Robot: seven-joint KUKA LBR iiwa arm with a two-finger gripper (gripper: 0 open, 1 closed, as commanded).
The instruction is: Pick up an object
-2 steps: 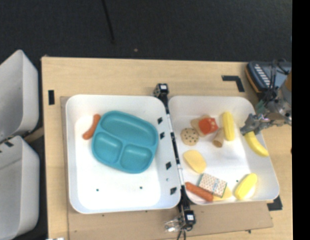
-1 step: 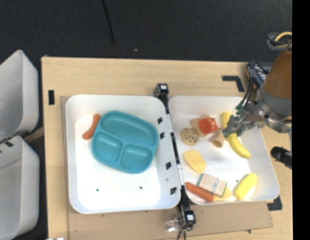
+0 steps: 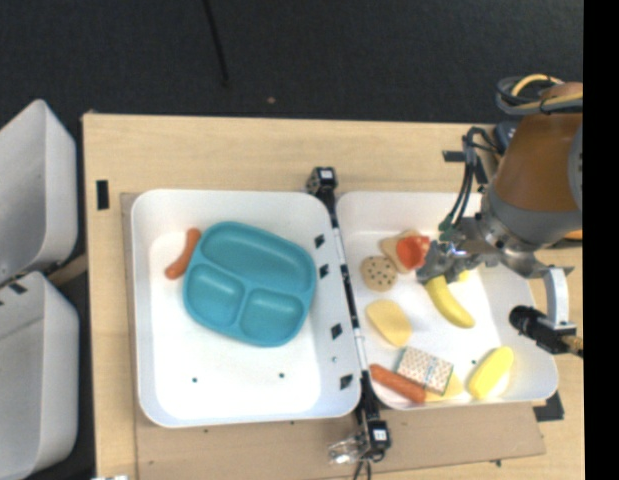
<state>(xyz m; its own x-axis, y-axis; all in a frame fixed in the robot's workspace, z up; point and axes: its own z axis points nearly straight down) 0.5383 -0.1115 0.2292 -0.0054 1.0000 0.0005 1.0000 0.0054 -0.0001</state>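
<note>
Dark flooring surrounds a pale wooden worktop [image 3: 109, 298] carrying two shallow white bins side by side. Left bin [image 3: 149, 368]: one blue divided plate [image 3: 249, 283], with an orange sausage-like piece [image 3: 182, 253] beside its upper-left edge. Right bin [image 3: 529, 383]: banana [image 3: 450, 301], yellow lemon-like fruit [image 3: 490, 372], pale yellow slice [image 3: 388, 321], patterned cracker box [image 3: 424, 368], carrot [image 3: 396, 382], round cookie [image 3: 378, 272], red-orange piece [image 3: 410, 251]. Grey arm [image 3: 534, 183] enters from the right. Claw [image 3: 444, 265] hangs low just above the banana's upper end; finger spacing cannot be told. Banana's long axis runs diagonally, upper-left to lower-right, away beneath the claw, making it the likeliest candidate for pickup.
</note>
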